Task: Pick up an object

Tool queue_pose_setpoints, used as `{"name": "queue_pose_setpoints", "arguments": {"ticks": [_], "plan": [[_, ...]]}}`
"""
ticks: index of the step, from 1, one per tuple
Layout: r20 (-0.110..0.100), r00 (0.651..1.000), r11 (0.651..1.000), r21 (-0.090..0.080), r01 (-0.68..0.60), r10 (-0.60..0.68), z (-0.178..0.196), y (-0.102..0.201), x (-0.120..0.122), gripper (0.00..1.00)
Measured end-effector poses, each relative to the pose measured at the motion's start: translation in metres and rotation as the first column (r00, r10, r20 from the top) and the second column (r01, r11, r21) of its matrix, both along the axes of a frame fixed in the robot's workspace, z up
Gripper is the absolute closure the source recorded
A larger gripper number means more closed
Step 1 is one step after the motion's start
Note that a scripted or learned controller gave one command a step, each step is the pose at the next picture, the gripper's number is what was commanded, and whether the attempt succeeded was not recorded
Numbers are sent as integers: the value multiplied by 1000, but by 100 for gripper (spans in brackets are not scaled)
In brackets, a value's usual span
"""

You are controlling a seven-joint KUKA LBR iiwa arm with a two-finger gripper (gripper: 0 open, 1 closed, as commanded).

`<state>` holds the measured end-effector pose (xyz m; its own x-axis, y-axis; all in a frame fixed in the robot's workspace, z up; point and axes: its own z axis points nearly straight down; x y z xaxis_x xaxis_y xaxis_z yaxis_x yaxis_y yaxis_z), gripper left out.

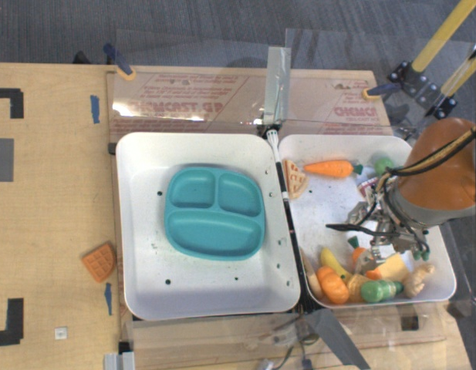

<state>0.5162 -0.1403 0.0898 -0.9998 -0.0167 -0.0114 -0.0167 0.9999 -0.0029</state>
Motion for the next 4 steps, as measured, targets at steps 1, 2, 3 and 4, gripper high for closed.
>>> {"name": "queue_pose_setpoints", "arguments": {"ticks": [1,2,3,4], "plan": [[24,999,999,-3,32,-32,2,3,-21,0],[20,997,998,0,71,-71,2,40,-28,0],[5,1000,1000,-3,27,-27,0,-45,-33,0],[16,1000,1000,-4,23,-23,13,-43,-29,100]]}}
